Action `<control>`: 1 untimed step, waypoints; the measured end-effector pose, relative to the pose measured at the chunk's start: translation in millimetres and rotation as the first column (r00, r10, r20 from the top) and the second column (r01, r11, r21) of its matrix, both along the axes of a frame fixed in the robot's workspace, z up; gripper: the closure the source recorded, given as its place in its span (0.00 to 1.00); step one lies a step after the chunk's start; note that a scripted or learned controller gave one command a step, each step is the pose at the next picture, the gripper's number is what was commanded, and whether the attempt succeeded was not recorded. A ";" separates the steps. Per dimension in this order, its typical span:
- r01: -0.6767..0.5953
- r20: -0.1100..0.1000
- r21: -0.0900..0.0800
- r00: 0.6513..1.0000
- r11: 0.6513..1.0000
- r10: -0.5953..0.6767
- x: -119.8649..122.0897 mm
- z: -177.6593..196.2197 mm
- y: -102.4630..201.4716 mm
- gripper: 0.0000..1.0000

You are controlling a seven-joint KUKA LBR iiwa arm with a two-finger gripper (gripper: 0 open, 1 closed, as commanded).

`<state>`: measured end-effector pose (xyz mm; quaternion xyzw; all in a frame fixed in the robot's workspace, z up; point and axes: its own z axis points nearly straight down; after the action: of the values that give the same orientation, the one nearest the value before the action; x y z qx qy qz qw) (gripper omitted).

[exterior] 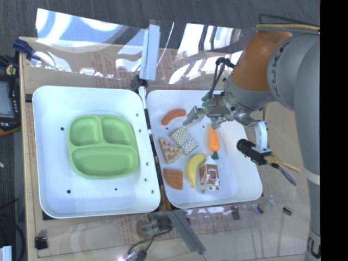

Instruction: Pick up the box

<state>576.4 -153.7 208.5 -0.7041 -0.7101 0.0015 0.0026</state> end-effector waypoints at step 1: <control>-0.098 0.003 -0.002 0.995 0.995 0.098 -7.8 -103.7 0.4 0.00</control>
<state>568.6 -153.3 104.8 -0.6683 -0.7439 0.0011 0.0004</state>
